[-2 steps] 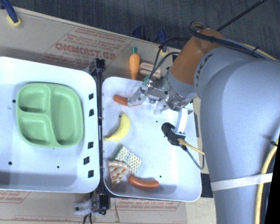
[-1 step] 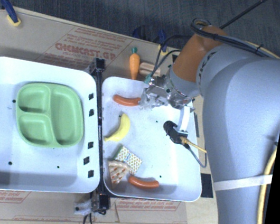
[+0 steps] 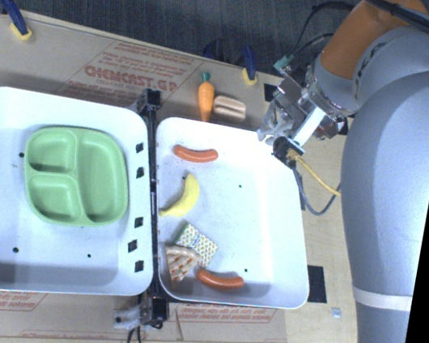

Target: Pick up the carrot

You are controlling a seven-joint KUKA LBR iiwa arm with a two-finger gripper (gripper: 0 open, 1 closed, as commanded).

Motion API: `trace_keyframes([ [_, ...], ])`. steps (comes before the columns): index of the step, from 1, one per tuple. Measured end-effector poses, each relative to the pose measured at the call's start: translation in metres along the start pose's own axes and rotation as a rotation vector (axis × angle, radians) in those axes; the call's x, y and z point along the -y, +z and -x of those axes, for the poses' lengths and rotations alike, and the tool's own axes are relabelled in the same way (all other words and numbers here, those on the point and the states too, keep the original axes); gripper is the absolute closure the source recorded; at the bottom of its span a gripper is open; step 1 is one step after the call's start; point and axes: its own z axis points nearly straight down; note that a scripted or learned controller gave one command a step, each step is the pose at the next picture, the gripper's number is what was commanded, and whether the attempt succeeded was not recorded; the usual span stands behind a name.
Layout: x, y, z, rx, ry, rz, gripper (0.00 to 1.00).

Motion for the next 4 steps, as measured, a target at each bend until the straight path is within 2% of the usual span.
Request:
trace_keyframes([
  [1,0.003,-0.075,0.009,0.000,0.199,-0.001,1.00],
  [2,0.078,0.030,-0.010,0.002,0.221,-0.004,1.00],
  [3,0.072,-0.070,0.022,-0.001,0.479,-0.001,1.00],
  [4,0.151,-0.005,0.016,0.002,0.697,-0.004,1.00],
])
